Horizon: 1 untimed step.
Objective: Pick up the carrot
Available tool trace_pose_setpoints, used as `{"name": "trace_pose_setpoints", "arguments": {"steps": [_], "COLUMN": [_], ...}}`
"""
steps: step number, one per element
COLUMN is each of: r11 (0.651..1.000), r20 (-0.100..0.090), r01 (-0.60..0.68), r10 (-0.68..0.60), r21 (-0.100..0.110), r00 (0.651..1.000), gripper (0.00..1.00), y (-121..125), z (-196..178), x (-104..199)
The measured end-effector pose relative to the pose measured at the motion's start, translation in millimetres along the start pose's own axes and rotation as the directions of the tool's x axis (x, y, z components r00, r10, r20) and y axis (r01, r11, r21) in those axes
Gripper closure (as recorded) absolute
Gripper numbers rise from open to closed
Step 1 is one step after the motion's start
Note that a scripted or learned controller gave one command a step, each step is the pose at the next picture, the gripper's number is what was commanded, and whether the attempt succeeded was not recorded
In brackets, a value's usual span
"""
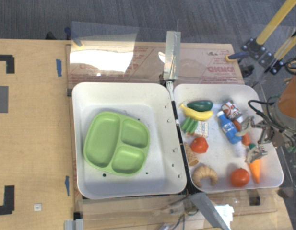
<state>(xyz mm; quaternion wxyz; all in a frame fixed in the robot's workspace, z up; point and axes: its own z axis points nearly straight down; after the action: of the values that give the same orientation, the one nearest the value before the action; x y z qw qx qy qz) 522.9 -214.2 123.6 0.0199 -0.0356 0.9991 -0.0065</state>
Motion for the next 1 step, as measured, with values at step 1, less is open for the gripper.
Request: {"name": "trace_pose_setpoints", "arguments": {"steps": [1], "r11": [0.991], "r20": [0.049], "r01": [0.129], "r10": [-0.13], "r21": [0.026], "r00": [0.99], "gripper": [0.0], "y": [-11.3], "z": [5.0], "x": [12.9]}}
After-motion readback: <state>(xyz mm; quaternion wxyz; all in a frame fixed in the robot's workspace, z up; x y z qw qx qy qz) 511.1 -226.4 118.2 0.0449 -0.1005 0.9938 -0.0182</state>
